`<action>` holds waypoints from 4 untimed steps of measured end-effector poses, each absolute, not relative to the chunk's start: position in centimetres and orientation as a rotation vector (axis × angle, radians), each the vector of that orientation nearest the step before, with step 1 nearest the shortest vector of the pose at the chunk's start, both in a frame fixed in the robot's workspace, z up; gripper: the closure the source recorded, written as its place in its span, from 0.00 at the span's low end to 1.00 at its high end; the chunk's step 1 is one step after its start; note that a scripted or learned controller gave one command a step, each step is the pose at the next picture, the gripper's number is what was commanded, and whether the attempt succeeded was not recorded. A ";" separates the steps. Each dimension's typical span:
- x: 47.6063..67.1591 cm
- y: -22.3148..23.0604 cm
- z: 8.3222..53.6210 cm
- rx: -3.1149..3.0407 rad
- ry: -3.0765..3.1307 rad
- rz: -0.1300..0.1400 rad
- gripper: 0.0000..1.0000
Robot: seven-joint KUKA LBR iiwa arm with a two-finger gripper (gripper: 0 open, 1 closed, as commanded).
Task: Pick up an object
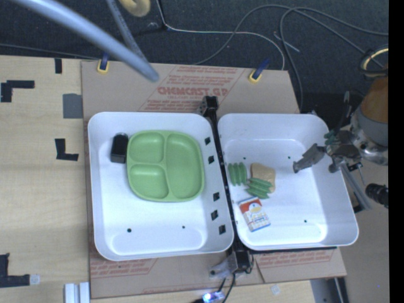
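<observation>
1 tan block (264, 173) in right bin (284, 137), left of pincer (304, 161)

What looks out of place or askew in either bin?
Nothing spilled or damaged. The small carton in the right bin lies flat, skewed to the walls. The green plate sits level in the left bin.

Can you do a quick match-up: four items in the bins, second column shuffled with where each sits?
Items:
1. green three-compartment plastic plate
2. small black block
3. tan sponge-like block
4. small red and white carton

Places:
A. right bin, toward the front, lying flat
B. left bin, middle
C. right bin, beside the green ridged pieces
D. left bin, at the plate's left edge

Pairs: 1-B, 2-D, 3-C, 4-A
</observation>
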State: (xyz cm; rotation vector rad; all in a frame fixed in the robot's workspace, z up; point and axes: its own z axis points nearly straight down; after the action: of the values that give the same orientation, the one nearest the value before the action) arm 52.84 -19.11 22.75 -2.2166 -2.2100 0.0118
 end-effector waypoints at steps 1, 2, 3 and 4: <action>53.1 -19.1 23.4 -2.220 -2.222 0.002 0.00; 53.0 -18.9 19.1 -2.218 -2.219 0.006 0.00; 53.1 -18.7 12.6 -2.216 -2.218 0.007 0.00; 53.2 -18.7 8.5 -2.222 -2.222 0.001 0.00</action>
State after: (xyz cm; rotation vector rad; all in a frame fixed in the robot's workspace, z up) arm 53.20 -18.74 8.46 -2.2219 -2.2221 0.0012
